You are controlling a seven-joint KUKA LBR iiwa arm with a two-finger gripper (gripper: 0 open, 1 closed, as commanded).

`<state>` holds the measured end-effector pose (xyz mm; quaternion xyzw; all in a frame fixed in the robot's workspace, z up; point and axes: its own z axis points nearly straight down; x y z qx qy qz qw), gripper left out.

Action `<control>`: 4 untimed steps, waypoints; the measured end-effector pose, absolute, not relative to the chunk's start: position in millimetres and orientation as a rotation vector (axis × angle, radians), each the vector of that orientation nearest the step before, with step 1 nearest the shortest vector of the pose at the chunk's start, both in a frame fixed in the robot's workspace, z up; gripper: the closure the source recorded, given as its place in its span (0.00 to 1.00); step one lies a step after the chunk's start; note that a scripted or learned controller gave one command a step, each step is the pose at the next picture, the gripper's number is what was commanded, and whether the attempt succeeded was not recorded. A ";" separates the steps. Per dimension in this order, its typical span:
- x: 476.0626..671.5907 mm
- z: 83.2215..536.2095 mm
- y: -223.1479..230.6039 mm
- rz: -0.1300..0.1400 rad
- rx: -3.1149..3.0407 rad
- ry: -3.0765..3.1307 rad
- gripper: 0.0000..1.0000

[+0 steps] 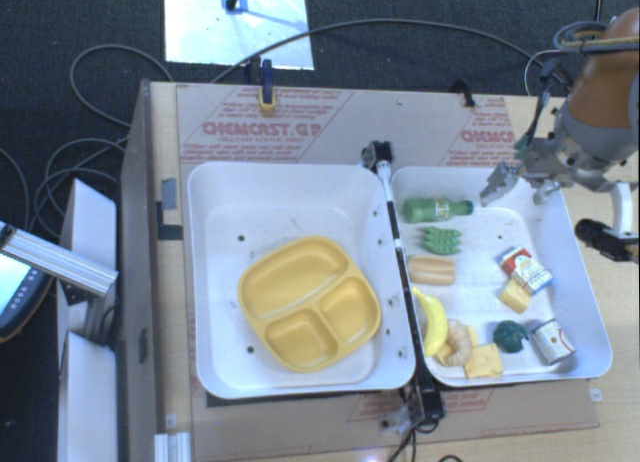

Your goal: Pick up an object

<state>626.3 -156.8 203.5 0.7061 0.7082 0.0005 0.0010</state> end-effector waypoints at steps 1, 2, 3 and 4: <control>615.2 84.5 -180.5 0.001 2.219 2.221 0.00; 669.9 133.9 -206.7 0.004 2.212 2.222 0.00; 601.6 84.0 -206.6 0.000 2.220 2.223 0.00; 603.3 95.6 -206.9 0.004 2.215 2.221 1.00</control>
